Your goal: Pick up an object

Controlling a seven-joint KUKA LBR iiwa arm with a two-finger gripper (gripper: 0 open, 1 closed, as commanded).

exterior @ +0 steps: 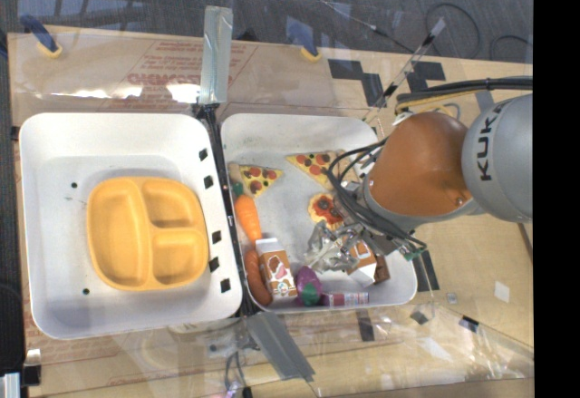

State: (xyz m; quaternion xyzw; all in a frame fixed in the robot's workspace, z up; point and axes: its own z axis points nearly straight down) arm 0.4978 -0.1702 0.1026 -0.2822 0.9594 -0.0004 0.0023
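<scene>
Metal tool (333,249) low in right bin (299,126), among toy food; grip state unclear.

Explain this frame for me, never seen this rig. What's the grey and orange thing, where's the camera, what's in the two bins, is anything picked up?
The grey and orange thing is a robot arm, a KUKA iiwa, reaching in from the right. Its two-finger gripper hangs low in the right bin, among the toys. I cannot tell whether anything sits between its fingers, so treat nothing as picked up.

There is one camera, fixed above the bench and looking down at a slant.

The left bin holds a yellow divided tray. The right bin holds toy food: pizza slices, a carrot, a small carton, something purple, and other small bits near the gripper that are too cluttered to name.
</scene>
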